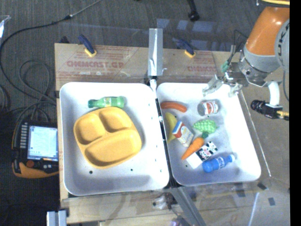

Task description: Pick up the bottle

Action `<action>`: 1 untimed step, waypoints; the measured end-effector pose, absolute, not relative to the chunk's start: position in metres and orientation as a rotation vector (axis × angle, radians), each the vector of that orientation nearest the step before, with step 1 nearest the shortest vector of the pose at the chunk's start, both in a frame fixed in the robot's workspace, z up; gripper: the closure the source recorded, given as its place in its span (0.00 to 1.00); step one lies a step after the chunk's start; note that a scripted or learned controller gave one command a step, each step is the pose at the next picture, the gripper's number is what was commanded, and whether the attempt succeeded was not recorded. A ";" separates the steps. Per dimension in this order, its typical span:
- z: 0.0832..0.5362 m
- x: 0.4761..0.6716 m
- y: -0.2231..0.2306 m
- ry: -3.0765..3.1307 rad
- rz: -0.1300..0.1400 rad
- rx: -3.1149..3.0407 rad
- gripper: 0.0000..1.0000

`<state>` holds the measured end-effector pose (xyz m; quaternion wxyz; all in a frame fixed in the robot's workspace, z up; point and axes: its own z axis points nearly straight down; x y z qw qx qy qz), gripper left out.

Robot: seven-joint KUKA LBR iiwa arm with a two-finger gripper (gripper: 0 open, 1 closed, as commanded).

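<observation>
Camera view, read from left to right: a handheld control pendant (36, 149) with a lit screen lies on the floor beside the worktop (108, 62). On the worktop, the left bin (75, 175) holds a green bottle (106, 102) lying on its side near the far wall, and just in front of it a yellow divided plate (108, 136) with three compartments. The right bin (247, 166) is crowded: a sausage (173, 106) near the far left corner, a yellow banana-like piece (170, 122) against the left wall, a small carton (183, 133) beside it, a silver can (209, 108) with a red label, a green knobbly toy (205, 125), a carrot (194, 147) lying slantwise, a black-and-white patterned box (202, 154) touching the carrot's tip, and a blue bottle (218, 163) on its side near the front right corner. The gripper (221, 83) hangs above the far edge of the right bin, just beyond the can; its jaws look spread apart with nothing between them, well apart from either bottle.
</observation>
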<state>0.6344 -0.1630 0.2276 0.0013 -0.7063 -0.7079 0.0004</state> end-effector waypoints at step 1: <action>0.094 0.595 -0.157 -2.335 -0.001 -2.100 0.00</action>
